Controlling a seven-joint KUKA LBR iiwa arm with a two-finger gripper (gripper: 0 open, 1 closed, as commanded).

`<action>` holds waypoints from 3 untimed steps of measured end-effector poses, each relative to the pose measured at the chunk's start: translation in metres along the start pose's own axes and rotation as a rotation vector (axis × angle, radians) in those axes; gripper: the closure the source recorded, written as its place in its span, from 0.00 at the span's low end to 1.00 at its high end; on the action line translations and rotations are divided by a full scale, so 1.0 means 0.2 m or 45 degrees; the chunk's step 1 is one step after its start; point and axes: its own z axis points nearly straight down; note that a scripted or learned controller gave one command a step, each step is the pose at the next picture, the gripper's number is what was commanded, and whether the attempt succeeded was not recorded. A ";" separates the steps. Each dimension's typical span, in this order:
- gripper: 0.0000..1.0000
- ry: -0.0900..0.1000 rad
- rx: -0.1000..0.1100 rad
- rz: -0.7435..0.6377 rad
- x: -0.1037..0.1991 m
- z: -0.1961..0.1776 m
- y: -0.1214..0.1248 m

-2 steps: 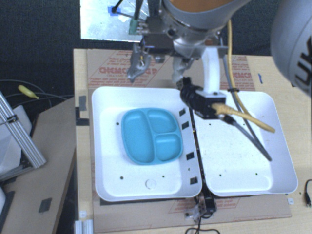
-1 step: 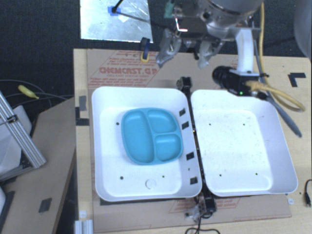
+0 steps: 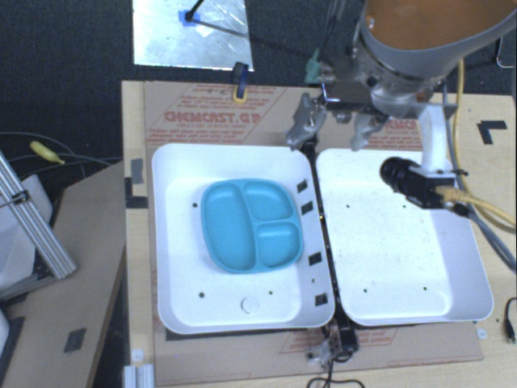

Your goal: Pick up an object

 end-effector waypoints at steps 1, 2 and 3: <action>0.00 -0.002 0.003 0.006 -0.40 0.48 0.20; 0.00 0.004 -0.003 -0.013 -0.24 0.52 -0.16; 1.00 0.005 -0.012 -0.009 -0.24 0.46 -0.14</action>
